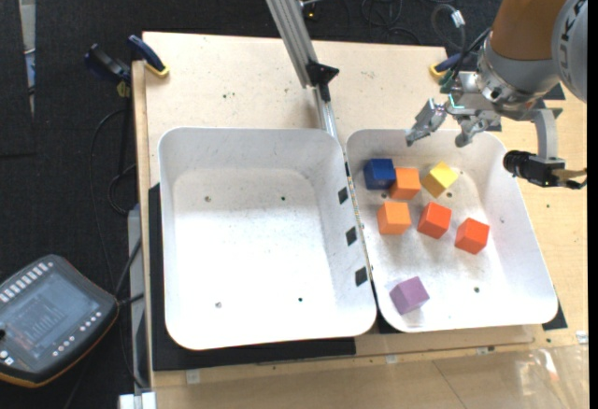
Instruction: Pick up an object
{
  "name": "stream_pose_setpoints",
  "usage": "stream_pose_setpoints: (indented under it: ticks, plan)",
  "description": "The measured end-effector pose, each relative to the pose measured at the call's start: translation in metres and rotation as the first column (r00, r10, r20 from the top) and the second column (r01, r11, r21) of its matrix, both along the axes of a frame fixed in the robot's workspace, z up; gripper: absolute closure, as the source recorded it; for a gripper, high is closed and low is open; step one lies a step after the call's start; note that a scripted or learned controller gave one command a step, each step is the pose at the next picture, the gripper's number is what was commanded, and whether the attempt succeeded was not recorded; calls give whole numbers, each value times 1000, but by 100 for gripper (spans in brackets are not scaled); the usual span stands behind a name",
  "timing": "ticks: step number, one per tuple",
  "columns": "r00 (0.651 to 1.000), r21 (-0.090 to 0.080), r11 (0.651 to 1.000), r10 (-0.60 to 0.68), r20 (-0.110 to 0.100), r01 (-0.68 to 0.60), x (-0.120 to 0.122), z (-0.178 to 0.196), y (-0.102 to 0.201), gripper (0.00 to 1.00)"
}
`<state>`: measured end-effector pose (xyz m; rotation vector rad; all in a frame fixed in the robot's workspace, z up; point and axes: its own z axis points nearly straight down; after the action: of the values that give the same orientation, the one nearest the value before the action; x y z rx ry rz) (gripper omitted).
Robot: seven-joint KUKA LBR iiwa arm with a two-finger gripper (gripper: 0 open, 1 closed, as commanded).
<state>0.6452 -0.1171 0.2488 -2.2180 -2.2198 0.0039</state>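
- Camera view puts the gripper [451, 122] above the far rim of the right bin [523, 253], with its two fingers spread apart and nothing between them.
- Possible targets all lie in that bin: a blue cube [378, 173], an orange cube [406, 182] touching it, a yellow cube [440, 178] just beside that, a second orange cube [394, 217], two red-orange cubes [434, 219] and [472, 235], and a purple cube [408, 294] well apart near the front.
- Yellow looks the sensible pick, being nearest the gripper.
- For a clean grasp, the fingers should come straight down astride it, squared to its turned faces.
- Neighbouring blocks sit close, so a finger may land on the orange cube and push the cluster.
- Left bin [187, 211] plays no part in this step.
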Motion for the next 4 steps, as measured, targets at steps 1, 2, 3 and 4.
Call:
stream_pose_setpoints:
  ticks: [1,2,3,4]
  plan:
    - [1000,-1,1000,1,4,-1,1,2,0,0]
    - [1000,-1,1000,3,0,-3,5,-43,5,0]
    - [1000,-1,1000,0,-1,0,5,-86,7,0]
    - [1000,2,1000,-2,7,2,5,-127,2,0]
